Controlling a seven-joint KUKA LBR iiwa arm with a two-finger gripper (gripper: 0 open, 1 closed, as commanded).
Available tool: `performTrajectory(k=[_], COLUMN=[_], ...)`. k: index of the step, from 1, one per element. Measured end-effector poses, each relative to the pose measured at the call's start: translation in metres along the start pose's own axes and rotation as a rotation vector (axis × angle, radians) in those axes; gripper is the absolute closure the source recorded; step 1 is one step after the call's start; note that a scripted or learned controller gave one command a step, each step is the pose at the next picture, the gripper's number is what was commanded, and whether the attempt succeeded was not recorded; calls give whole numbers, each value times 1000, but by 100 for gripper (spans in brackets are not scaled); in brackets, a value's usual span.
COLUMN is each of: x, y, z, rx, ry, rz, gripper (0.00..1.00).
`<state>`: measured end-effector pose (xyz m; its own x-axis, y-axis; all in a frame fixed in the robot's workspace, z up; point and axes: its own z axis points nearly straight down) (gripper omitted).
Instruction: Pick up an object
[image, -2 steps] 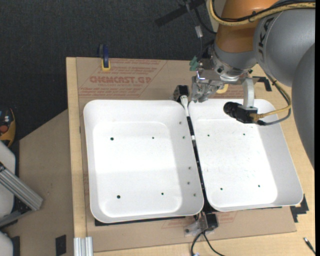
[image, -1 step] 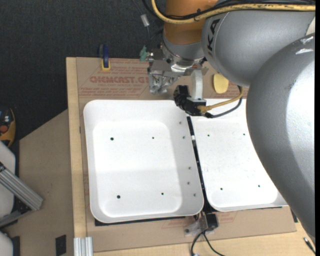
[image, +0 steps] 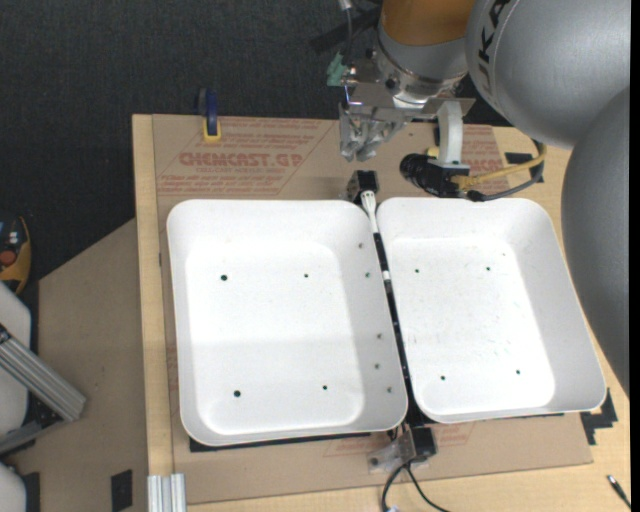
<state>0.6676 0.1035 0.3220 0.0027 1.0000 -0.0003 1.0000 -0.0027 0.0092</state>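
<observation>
The gripper (image: 362, 140) hung beyond the far rims, over the brown board (image: 260, 150), in line with the seam where the left bin (image: 178, 300) and right bin (image: 568, 300) met; whether it was open or closed I could not tell. A black clip (image: 365, 183) sat just on the near side of it, at the seam's far end. Which thing was to be picked I could not tell.

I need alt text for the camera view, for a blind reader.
A grey robot arm reaches in from the right, its gripper hanging over the brown board just beyond the seam between the left bin and the right bin, both shallow and white. A blue and yellow clamp sits at the board's far edge.
</observation>
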Motion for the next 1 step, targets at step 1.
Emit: performTrajectory(k=[1], x=[90], y=[-4], z=[52], rx=[15], ry=[2], rz=[-11], gripper=[100])
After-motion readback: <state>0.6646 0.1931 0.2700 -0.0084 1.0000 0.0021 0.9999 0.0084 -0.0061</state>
